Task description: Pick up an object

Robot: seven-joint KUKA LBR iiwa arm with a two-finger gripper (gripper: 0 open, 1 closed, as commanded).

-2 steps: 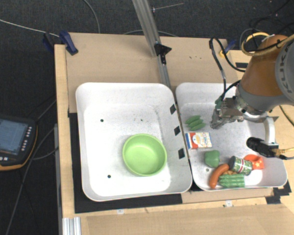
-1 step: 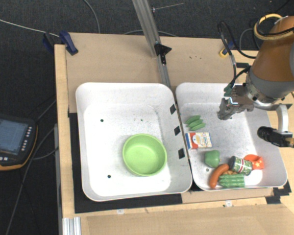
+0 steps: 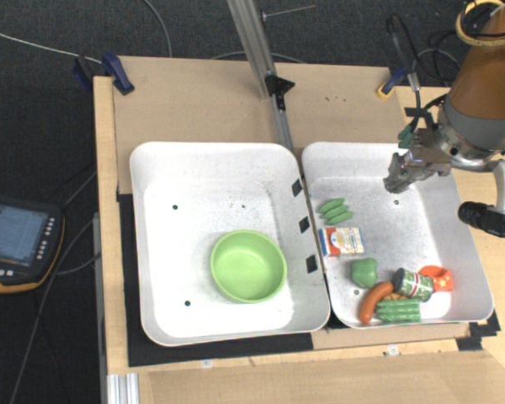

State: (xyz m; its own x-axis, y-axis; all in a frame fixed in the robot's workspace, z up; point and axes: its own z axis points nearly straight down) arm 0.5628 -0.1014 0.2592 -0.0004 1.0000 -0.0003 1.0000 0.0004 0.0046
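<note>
The gripper (image 3: 397,181) hovers at upper right over bare bin floor; I can't tell its state. Toy food clusters lower right: the little can (image 3: 414,284) looks light, rigid and slick, best pinched across its sides.

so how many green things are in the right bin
4, maybe more in the pile: pea pods near the divider, a green pepper below the carton, a green-labelled can by the front, and green beans at the front rim.
</note>
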